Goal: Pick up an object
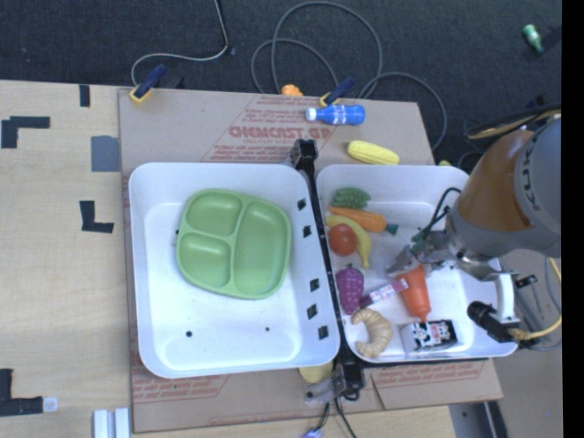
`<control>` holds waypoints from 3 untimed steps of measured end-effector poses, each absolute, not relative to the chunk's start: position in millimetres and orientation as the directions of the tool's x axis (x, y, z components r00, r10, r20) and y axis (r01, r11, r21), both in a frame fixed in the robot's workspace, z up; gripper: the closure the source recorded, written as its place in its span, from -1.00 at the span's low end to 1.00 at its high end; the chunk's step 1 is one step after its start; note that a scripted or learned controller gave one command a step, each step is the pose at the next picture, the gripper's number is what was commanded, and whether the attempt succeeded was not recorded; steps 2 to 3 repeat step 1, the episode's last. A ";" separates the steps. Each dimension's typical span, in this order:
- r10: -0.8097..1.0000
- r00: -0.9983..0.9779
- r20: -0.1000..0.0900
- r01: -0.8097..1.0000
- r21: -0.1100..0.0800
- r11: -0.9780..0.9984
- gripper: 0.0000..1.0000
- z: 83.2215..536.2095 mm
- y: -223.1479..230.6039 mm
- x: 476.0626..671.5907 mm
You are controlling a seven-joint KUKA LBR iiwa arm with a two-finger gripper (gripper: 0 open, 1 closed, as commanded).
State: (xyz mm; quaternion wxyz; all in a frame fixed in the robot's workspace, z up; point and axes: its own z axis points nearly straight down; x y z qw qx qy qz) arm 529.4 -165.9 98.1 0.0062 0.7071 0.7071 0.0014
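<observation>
The right bin (401, 182) holds several toy foods: a green vegetable (350, 196), a carrot (358, 218), a banana (362, 242), a red tomato (343, 239), purple grapes (350, 287) and a croissant (372, 330). An orange cone-shaped piece (416, 292), a small pink tube (385, 292) and a black-and-white carton (431, 334) lie nearer the arm. My gripper (415, 259) is low in the right half of this bin, just above the top end of the orange piece. The wrist hides what lies directly beneath it.
The left bin (151, 245) carries a green divided plate (234, 245). Behind the bins, on the cardboard, lie a blue bottle (336, 114), a yellow corn piece (372, 153) and a small orange ball (291, 90). Cables loop at the back.
</observation>
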 end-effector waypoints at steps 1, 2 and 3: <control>1.000 -0.008 0.000 1.000 0.013 0.008 1.00 231.0 -105.0 525.8; 1.000 -0.008 0.000 1.000 0.013 0.008 1.00 231.0 -105.0 525.8; 1.000 -0.008 0.000 1.000 0.013 0.008 1.00 231.0 -105.0 525.8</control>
